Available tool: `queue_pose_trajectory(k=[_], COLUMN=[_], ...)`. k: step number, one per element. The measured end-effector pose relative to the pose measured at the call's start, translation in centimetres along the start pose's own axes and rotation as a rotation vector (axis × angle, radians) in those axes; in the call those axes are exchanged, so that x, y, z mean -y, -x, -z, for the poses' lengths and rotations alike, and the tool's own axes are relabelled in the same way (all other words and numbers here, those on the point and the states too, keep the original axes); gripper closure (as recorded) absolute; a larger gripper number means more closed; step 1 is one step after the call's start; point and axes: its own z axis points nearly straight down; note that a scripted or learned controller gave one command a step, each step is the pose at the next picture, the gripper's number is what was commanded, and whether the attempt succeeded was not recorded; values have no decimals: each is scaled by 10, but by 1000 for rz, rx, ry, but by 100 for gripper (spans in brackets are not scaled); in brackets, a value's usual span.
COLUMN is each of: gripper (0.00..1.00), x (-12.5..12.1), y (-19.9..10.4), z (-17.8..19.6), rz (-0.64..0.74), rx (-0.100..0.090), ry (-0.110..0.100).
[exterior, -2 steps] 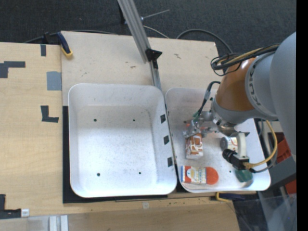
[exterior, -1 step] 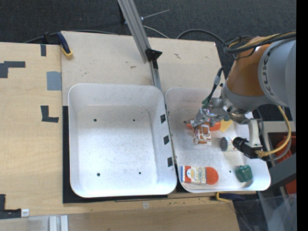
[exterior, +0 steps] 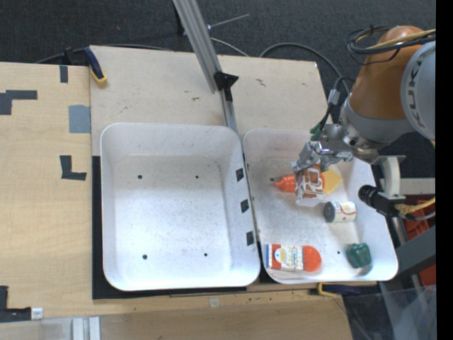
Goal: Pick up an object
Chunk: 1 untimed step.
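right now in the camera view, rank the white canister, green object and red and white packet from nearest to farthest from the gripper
1. White canister, just below and right of the gripper.
2. Green object, right bin's lower right corner.
3. Red and white packet, along the bottom edge; nearly tied with the green object.

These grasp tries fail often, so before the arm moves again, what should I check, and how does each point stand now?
1. Gripper is over the right bin, where the objects are: ok.
2. A target lies under it: ok; a cluster with an orange piece and a yellow piece sits right at the gripper.
3. Something is actually between the fingers: cannot tell; the gripper and the cluster overlap in the camera view.
4. Target is separate from its neighbours: not ok; the cluster's pieces are bunched together.
5. Other objects lie apart from the gripper: ok; the small white bottle, green object and red and white packet are nearer the front rim.
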Motion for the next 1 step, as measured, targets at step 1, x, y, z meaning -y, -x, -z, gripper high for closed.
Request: queue_pose_trajectory(k=[1], gripper=[100], x=[-1], y=[0], z=[53], rz=[0], rx=[0], ry=[0])
